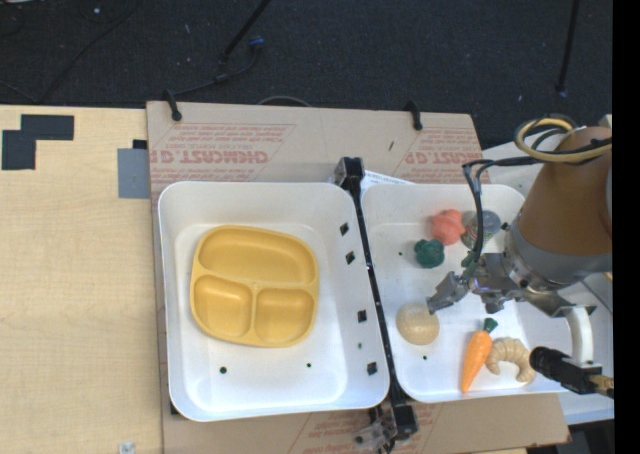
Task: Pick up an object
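Camera view gives you the gripper (447, 294) low over the right bin (400, 212), its fingers spread and holding nothing, just above the cream ball (417, 325); the carrot (475, 360) lies nearby.

Cream ball (418, 325), orange carrot (476, 359), right bin (400, 212)

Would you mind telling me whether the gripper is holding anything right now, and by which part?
Nothing shows in the gripper; it hangs over the right bin, just above the beige ball.
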{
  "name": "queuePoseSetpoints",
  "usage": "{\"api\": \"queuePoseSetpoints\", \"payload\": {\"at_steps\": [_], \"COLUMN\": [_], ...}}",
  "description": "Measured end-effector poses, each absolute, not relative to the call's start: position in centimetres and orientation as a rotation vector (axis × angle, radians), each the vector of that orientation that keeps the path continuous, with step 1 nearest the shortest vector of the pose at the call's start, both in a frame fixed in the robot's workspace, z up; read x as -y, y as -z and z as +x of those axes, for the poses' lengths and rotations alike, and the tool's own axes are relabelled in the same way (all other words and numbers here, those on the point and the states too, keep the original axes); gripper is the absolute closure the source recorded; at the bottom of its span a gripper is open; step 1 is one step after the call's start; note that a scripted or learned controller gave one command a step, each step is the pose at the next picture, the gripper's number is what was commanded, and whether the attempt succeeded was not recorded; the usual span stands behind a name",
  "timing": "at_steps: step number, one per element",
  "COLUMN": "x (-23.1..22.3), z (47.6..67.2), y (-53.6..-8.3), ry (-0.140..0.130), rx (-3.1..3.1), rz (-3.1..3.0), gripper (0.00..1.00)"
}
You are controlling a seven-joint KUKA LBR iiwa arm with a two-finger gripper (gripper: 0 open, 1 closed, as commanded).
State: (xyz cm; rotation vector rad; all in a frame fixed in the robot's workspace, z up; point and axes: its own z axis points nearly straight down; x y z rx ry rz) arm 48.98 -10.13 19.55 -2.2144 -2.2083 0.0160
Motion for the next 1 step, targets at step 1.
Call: {"api": "queuePoseSetpoints", "payload": {"at_steps": [1], "x": [10.13], "z": [49.26], "y": [-20.14], "ry": [-0.004], "rx": [2.218], "rz": [-2.218], "gripper": [0.0]}}
